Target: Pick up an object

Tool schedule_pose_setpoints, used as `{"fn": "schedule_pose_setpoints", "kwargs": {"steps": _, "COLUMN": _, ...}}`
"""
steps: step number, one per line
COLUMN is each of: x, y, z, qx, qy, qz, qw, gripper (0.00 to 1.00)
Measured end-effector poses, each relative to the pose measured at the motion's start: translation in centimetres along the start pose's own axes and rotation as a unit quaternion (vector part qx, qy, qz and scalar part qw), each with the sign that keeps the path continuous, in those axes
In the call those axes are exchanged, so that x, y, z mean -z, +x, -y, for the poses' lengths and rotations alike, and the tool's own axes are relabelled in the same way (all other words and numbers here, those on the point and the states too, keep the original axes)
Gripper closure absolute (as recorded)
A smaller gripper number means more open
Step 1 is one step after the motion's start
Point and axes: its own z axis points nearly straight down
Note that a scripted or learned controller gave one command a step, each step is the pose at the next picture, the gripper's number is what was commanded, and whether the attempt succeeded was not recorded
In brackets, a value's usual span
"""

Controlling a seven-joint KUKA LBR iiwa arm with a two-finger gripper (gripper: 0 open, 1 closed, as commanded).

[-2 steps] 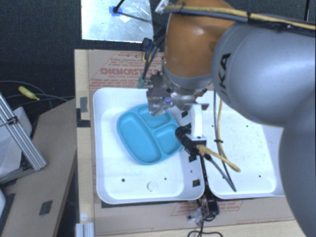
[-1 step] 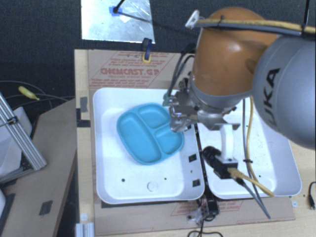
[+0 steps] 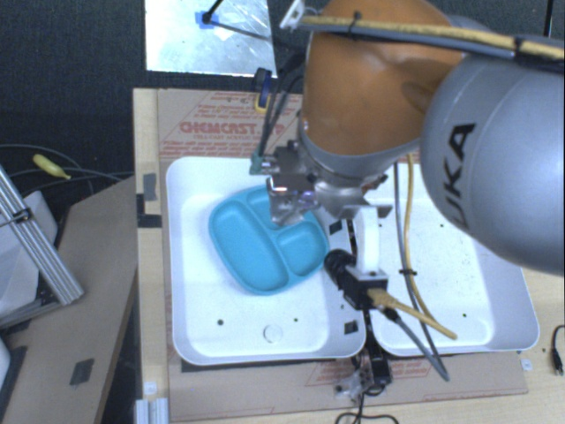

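The grey arm, with its orange band bulking large across the upper right, reached in over the desk and hung above the left of the two shallow white bins. Beneath it the desk surface showed printed cardboard beyond the bins' far rim. The right bin lay alongside, touching the left one along a shared middle edge, and yellow and black cables trailed down across it from the arm. In the left bin lay a blue divided tray, tilted diagonally, taking up much of the bin's middle and far half. The gripper sat low over the tray's far right corner, its metal tip just at or against the tray's rim; whether the jaws were spread or pressed together could not be told, as the wrist hid them from above. A small round mark showed on the bin floor near the front edge.
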Motion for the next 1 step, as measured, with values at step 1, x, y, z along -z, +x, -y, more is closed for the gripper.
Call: {"fn": "schedule_pose_setpoints", "kwargs": {"steps": 1, "x": 0.94, "y": -0.27, "z": -0.07, "qx": 0.001, "qy": 0.000, "qz": 0.001, "qw": 1.0000, "gripper": 1.00}}
